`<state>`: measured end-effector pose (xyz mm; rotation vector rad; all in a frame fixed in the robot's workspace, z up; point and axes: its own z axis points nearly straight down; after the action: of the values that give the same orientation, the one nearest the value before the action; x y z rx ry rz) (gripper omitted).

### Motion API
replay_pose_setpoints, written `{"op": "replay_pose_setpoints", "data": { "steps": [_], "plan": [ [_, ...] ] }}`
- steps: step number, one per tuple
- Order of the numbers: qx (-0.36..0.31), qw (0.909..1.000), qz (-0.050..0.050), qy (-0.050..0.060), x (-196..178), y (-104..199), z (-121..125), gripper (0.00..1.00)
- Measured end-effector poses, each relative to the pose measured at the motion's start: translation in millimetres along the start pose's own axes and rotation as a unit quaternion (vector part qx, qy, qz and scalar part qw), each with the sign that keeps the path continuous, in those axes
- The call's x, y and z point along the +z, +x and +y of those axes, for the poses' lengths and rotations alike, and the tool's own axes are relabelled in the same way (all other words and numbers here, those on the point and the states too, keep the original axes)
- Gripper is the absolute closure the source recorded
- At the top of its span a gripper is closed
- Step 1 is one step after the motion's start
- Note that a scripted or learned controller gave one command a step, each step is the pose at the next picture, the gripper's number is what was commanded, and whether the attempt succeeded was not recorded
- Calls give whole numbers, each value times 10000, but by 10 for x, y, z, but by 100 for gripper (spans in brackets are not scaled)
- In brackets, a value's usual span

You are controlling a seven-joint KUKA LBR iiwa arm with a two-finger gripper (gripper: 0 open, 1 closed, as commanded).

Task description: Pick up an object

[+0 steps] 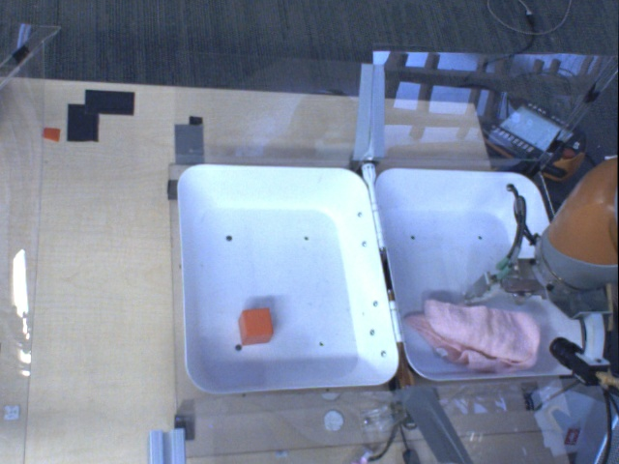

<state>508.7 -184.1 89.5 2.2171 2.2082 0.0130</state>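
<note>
My claw (503,283) hovers just above the pink cloth (479,333) in the right bin (440,211) — poised to grab — its grip state unclear.

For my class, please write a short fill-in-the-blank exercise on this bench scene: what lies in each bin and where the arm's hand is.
1. The orange block lies in the ____ bin.
2. The cloth in the right bin is ____ in colour.
3. The arm's hand is over the ____ bin, near the cloth's upper edge.
4. The band above the arm's wrist is ____.

Missing words: left; pink; right; orange
</note>
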Motion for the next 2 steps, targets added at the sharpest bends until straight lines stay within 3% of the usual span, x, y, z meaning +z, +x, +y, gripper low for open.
{"op": "replay_pose_setpoints", "data": {
  "steps": [1,2],
  "plan": [
    [-1,10000,0,1,0,0,0,0],
    [-498,9988,-3,-19,-3,-82,-147,0]
  ]
}}
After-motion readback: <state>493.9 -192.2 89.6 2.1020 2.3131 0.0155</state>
